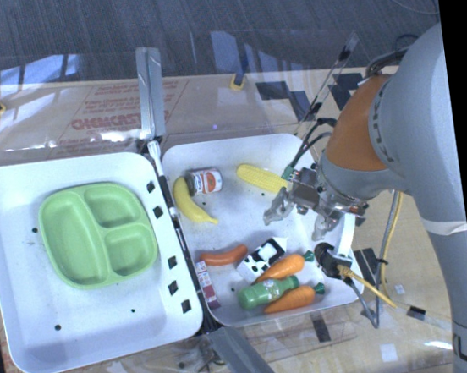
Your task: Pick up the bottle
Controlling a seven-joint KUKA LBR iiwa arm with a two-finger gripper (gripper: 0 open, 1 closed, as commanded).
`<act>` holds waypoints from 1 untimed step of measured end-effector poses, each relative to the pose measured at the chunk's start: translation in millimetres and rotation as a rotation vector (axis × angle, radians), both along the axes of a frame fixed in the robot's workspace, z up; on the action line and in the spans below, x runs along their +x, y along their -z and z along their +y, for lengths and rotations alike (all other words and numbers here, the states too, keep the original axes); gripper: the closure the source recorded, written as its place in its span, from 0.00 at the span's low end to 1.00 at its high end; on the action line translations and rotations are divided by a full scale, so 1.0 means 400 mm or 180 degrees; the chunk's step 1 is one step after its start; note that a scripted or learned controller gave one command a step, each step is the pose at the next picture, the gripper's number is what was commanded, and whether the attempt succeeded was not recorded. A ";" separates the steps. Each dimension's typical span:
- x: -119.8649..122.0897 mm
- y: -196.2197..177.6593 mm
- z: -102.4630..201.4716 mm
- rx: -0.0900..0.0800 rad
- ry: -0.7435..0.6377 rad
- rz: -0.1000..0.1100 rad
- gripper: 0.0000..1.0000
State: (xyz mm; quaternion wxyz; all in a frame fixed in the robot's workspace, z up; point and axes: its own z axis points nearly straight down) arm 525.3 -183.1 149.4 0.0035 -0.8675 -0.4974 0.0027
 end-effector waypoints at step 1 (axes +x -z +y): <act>-0.053 0.129 -0.008 -0.0015 0.0860 -0.0045 0.00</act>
